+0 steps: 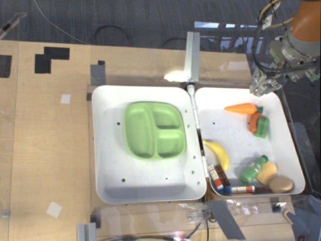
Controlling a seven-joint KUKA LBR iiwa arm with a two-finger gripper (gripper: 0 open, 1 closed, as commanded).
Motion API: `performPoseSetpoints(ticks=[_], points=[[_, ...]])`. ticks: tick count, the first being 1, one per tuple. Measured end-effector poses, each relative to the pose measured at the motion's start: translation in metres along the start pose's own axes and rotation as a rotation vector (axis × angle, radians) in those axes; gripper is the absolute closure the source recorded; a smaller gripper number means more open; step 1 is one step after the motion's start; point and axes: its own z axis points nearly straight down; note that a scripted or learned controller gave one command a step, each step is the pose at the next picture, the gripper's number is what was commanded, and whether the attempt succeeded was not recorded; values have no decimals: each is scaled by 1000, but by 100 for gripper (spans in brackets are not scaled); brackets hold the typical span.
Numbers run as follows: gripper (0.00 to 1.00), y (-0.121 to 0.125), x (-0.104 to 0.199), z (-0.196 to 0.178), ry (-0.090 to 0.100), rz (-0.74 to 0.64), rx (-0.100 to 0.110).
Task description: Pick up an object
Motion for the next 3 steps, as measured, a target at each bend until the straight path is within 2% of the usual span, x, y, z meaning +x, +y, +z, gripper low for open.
performPoseSetpoints(ticks=[1, 2, 3], points=[[100, -42, 30, 86, 9, -466, -14], [0, -42, 28, 83, 6, -467, -10], [0, -19, 69, 171, 5, -521, -8]])
